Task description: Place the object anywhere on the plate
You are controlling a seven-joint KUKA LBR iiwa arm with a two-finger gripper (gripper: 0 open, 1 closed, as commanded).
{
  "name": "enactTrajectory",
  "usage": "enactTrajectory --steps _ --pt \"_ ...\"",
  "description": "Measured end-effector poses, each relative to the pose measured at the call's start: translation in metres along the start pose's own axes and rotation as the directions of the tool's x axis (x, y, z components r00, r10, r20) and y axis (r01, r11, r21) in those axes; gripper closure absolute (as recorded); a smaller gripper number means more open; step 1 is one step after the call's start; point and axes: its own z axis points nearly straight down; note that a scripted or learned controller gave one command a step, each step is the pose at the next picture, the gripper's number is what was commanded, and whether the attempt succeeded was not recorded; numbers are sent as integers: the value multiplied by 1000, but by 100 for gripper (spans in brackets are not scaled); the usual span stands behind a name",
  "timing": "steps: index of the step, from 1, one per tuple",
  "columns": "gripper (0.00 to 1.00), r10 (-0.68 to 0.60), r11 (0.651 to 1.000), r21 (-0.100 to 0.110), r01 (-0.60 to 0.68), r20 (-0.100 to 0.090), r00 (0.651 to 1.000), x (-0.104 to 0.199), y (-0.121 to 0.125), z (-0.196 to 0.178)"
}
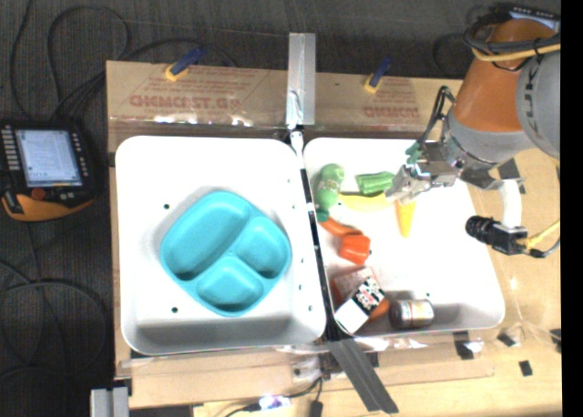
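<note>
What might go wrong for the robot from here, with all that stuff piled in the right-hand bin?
The end effector sits among crowded items: a yellow piece, a green piece and a carrot lie close together, so it may grab the wrong one or nothing.

The blue plate is in the other bin; an item could drop while crossing the divider.

Bright, even overhead light; the white bins (219, 156) nearly wash out, shadows are soft, and fine detail is slightly blurred throughout.

Blue 3-section plate (226, 250) flat in left bin, yellow corn-like obj (404, 217) upright-ish in right bin
</note>
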Motion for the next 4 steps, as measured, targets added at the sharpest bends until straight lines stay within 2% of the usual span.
enactTrajectory --steps 1,2,3,4 --pt "100 -60 998 1 60 1 998 73 -28 12" --pt "100 -277 961 2 277 1 961 201 -54 35" --pt "100 -431 903 4 431 1 903 279 -73 44" --pt "100 -426 905 2 426 3 905 282 15 62"
